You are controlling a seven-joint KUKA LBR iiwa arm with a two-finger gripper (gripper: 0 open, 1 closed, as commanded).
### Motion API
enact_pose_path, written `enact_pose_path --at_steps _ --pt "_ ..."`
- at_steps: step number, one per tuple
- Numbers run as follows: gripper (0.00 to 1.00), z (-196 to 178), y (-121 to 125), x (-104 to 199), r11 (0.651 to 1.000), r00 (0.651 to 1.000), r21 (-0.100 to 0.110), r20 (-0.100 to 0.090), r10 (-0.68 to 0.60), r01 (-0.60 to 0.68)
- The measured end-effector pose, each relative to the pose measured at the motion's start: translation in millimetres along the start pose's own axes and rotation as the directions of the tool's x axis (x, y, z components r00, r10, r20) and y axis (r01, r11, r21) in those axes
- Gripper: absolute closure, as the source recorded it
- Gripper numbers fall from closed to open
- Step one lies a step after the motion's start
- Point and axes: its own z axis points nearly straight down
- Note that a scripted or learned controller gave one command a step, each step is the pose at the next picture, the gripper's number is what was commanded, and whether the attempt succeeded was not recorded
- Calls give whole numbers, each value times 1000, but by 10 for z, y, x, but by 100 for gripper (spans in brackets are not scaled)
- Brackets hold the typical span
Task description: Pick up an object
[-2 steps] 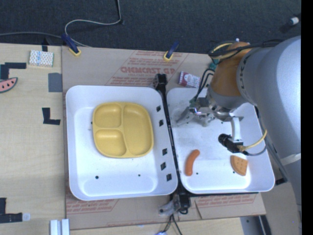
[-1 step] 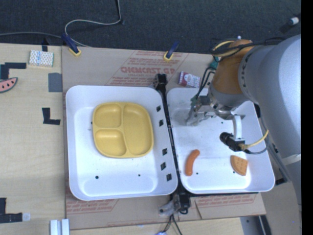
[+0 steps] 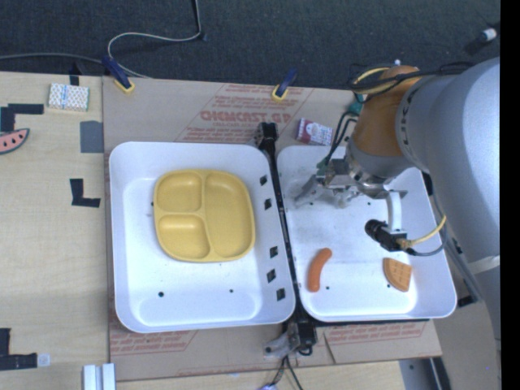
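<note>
My gripper (image 3: 322,192) hangs over the back left part of the right bin (image 3: 443,299), with its fingers spread open and nothing between them. An orange sausage-shaped piece (image 3: 318,268) lies on the bin floor near the front, well below the gripper. A tan waffle-like cracker (image 3: 397,273) lies at the front right of the same bin. The left bin (image 3: 130,299) holds a yellow divided plate (image 3: 203,215).
The grey arm (image 3: 455,128) covers the right bin's back right. A black fitting with a yellow cable (image 3: 383,232) hangs off the wrist above the cracker. A small packet (image 3: 313,131) lies on the cardboard behind the bins. A black divider (image 3: 276,218) runs between the bins.
</note>
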Motion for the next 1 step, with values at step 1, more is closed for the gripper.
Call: enact_pose_path --at_steps 1 --pt "0 104 478 0 1000 1000 0 -2 -1 1"
